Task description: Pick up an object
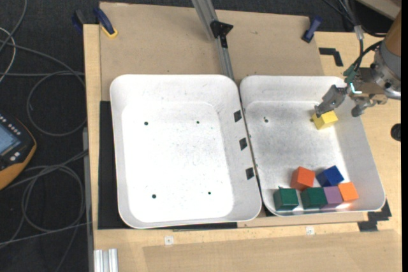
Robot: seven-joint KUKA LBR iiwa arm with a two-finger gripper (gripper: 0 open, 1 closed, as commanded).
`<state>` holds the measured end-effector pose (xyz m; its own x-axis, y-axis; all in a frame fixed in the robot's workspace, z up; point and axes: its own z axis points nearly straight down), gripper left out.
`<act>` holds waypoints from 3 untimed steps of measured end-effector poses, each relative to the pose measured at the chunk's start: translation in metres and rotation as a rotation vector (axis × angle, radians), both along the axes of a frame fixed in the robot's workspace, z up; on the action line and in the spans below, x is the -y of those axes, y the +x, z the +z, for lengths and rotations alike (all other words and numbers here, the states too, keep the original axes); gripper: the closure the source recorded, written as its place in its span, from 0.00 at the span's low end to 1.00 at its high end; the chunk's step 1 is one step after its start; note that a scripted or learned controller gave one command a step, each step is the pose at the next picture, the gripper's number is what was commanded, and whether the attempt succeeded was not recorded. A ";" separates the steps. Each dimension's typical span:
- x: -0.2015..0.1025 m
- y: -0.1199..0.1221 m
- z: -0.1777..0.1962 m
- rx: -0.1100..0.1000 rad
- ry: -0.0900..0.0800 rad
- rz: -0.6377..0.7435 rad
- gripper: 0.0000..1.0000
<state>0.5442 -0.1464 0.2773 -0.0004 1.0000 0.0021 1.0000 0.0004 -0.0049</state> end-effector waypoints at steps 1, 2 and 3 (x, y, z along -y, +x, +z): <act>0.000 0.000 0.002 0.003 -0.001 0.000 0.00; -0.003 -0.002 -0.041 0.000 0.000 -0.001 0.00; -0.013 0.000 -0.099 -0.003 0.001 0.000 0.00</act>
<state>0.5438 -0.1338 0.1781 -0.0002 1.0000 0.0027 1.0000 0.0002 -0.0077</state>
